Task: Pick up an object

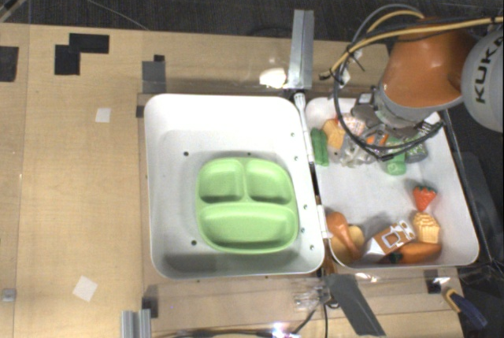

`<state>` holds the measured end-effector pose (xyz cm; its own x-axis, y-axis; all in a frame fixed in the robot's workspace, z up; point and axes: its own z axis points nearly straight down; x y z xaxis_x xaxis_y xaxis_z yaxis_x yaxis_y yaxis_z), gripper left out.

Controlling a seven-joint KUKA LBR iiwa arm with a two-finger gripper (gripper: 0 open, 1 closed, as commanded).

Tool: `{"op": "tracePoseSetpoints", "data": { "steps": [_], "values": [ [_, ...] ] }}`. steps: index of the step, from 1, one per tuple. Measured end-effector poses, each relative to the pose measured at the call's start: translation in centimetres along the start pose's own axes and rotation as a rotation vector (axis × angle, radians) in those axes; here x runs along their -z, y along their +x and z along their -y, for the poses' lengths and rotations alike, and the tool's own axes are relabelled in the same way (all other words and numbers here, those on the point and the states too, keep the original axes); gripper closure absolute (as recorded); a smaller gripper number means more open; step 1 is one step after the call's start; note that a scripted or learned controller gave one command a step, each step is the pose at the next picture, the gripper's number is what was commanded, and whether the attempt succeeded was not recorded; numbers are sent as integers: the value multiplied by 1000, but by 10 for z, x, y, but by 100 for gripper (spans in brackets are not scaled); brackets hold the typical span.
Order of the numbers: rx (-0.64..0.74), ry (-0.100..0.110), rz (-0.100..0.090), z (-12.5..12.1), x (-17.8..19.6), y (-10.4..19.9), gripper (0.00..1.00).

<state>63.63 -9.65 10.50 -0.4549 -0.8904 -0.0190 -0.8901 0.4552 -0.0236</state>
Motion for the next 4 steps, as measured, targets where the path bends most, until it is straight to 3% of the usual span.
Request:
{"op": "tracePoseSetpoints", "data": {
  "steps": [1, 2, 3, 4],
  "values": [
    [-93, 0, -11, 61, 127, 32, 100],
    [-165, -14, -9, 12, 143, -62, 100],
    [-340, -14, -11, -26, 171, -137, 100],
    [-344, -6, -3, -24, 185, -137, 100]
  ]
}}
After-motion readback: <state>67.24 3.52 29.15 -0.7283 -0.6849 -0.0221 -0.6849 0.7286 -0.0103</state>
